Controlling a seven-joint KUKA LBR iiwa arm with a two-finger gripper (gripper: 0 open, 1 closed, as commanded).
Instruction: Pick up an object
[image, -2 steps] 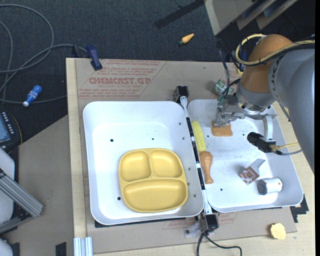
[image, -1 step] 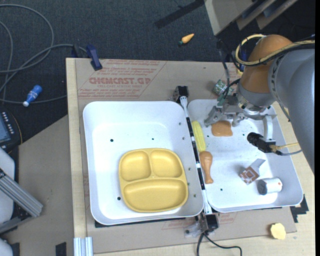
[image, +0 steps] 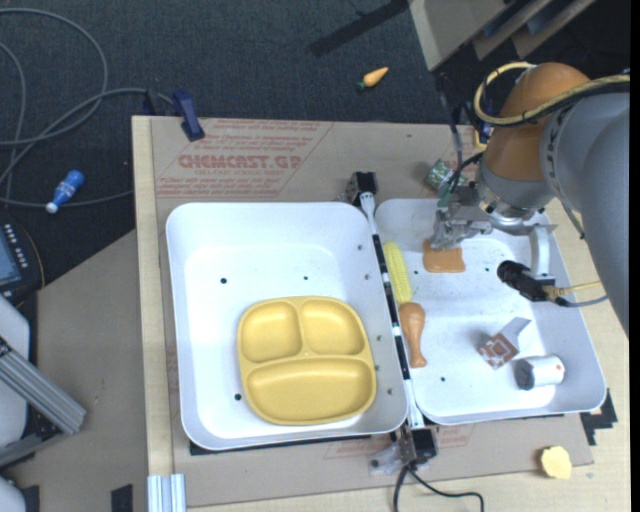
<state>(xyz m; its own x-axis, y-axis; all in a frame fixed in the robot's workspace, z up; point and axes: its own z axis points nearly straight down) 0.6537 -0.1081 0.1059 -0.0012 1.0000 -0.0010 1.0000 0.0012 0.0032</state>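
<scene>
You see a blue bottle (image: 67, 187) on dark floor left of the bench (image: 150, 250), an orange scrap (image: 375, 76) beyond it, a yellow lump (image: 556, 462) at its near right corner.

Red print on cardboard sheet (image: 250, 155) under bins, at 12 o'clock above left bin (image: 190, 300): reads approx. "CHEMCAST GP". Smaller lines above/below it too small to read.

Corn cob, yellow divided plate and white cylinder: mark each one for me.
corn cob (image: 398, 272), camera view, middle of the cob.
yellow divided plate (image: 305, 360), camera view, central ridge between compartments.
white cylinder (image: 541, 372), camera view, its side.
</scene>
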